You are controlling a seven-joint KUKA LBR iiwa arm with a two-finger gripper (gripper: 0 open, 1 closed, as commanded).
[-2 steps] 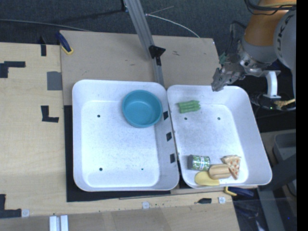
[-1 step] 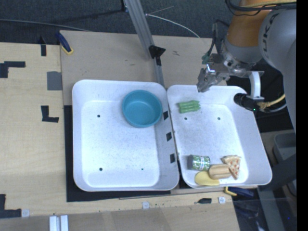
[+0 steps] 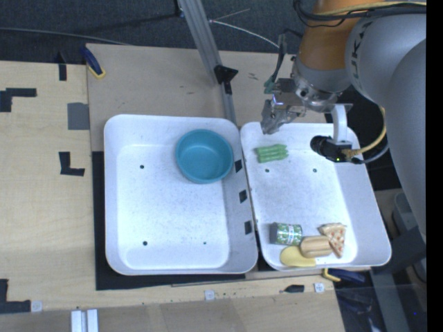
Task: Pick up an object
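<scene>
Arm reaches in from the right, over the far end of the right bin. Left bin holds a blue bowl near its far right corner. Gripper hangs just above the right bin's far-left corner, nothing between its fingers; open or closed, can't tell, too small & dark. Step looks like approach/pre-grasp, obj not yet picked. Likely target: green bean pod, lying flat just below the gripper, near but apart. Long axis runs roughly left-right in view, slight tilt up to the right. Next move prob needs a short drop w/ fingers set across that axis. Small items cluster at near end: green can, bread-like piece, pizza slice, yellow piece.
</scene>
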